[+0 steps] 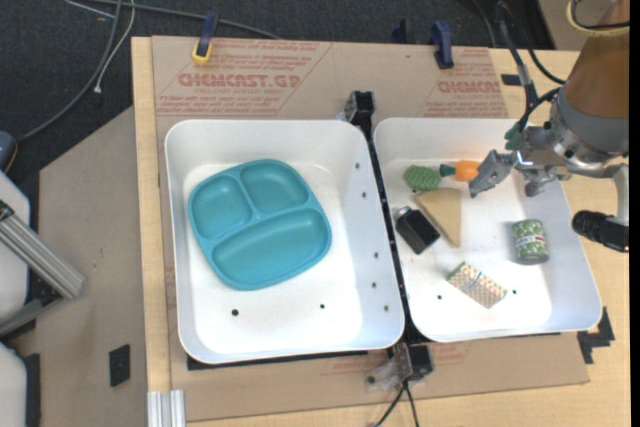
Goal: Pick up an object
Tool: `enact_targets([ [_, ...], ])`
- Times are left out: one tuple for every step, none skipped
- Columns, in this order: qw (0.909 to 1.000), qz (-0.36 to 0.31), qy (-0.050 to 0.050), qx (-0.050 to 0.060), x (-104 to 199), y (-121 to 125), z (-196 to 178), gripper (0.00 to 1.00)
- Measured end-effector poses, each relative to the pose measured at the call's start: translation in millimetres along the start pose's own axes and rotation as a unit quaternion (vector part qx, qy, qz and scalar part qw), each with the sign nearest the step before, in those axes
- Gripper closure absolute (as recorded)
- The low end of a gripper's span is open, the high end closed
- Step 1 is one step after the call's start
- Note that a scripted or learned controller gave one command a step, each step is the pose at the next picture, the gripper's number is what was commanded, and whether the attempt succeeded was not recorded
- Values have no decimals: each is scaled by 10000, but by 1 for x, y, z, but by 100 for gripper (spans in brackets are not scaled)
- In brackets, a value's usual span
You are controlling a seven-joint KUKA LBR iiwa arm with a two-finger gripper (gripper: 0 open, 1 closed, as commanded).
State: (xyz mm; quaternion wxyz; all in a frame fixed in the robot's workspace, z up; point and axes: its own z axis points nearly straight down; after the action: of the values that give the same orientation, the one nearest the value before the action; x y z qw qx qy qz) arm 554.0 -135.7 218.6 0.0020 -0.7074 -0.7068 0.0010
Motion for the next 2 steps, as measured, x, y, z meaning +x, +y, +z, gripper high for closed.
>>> enact_targets([
  [10000,-3,-1,-11,-2,5,41,0],
  [10000,-3,1,-10,-11,4,87,0],
])
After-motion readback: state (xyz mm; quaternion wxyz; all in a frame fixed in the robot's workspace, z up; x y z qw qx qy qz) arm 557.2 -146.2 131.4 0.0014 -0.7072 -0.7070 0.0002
